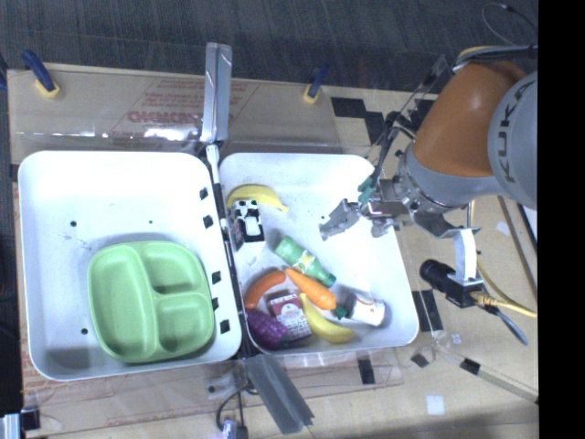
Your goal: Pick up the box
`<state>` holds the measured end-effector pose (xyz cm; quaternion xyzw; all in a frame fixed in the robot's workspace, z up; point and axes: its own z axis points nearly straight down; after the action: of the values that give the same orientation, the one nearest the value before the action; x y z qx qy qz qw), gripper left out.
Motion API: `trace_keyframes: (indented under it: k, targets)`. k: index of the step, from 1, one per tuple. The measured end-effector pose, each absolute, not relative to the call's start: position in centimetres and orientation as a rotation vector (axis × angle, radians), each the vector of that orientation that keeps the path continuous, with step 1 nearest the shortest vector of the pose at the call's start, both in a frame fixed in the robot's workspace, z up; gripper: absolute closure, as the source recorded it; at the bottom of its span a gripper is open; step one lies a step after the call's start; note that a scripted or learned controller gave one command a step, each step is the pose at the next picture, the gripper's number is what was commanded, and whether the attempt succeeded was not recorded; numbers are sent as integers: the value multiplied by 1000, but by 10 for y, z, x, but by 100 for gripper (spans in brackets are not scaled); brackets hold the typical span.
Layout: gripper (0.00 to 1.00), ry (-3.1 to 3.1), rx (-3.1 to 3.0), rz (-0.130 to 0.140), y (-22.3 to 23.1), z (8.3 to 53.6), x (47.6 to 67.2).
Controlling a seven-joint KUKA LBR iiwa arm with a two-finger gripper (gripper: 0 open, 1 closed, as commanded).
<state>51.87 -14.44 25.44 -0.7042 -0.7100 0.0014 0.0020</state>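
Camera view: left bin (55, 199) bears a green divided plate (151, 300). Right bin (302, 167) holds fruit, bottles and the box (287, 313) near its front edge. Gripper (336, 220) hovers above the bin's middle, fingers spread, holding nothing, well apart from the box.

tray (146, 300) pale green | bins (55, 355) white | carrot (309, 288) orange | bananas (256, 196) yellow (both) | box (289, 314) red-brown
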Motion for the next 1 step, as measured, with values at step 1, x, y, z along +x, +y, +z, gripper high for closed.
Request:
trace_keyframes:
  k: [1]
  targets:
    - [0,-2236,-2205,5,-28,236,559]
